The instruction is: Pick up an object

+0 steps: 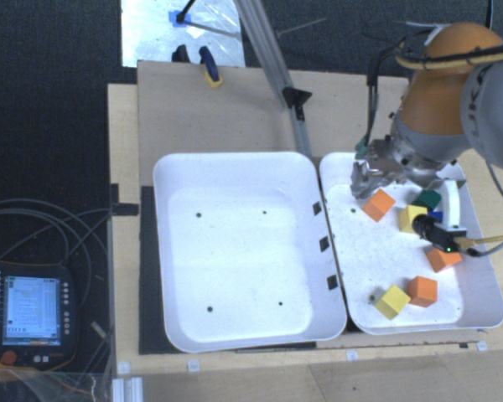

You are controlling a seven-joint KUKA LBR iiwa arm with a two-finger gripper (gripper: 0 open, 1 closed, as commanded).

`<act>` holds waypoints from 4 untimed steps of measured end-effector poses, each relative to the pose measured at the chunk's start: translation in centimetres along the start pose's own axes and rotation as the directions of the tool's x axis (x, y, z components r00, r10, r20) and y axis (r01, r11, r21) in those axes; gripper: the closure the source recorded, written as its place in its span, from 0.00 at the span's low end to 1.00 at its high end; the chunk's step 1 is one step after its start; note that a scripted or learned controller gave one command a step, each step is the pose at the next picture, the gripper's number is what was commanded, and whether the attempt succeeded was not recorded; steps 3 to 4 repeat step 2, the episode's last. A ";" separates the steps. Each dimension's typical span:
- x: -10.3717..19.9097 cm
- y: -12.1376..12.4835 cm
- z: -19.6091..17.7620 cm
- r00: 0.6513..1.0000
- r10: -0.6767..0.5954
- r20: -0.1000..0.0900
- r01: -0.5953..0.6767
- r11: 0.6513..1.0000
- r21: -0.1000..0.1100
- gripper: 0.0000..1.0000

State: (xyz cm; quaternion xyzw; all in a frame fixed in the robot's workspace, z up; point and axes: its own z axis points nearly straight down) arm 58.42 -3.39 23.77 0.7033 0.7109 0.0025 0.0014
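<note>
My gripper point(365, 182) hangs low over the upper left part of the right bin point(360, 249), with the arm coming in from the right. An orange block point(379, 204) lies just below and right of the fingertips. Further right are a yellow block point(410, 217) and a green block point(427, 199), partly hidden by the wrist gear. Another orange block point(442, 259) sits at the right side. Near the bin's front lie a yellow block point(393, 301) and an orange block point(422, 291), side by side. Nothing shows between the fingers.
The left bin point(235, 249) stands beside the right one, joined by black clips point(324, 243). A grey pole point(268, 48) slants across the back of the bench. A teach pendant point(29, 312) and cables lie at the far left.
</note>
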 end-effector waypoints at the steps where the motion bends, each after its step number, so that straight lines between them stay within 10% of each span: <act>1: 5.1 3.2 -0.7 1.000 -0.001 -0.001 0.001 1.000 0.000 1.00; 2: 10.3 5.6 -1.8 1.000 -0.001 -0.001 0.001 1.000 0.000 1.00; 4: 10.3 5.6 -1.8 1.000 -0.001 -0.001 0.001 1.000 0.000 1.00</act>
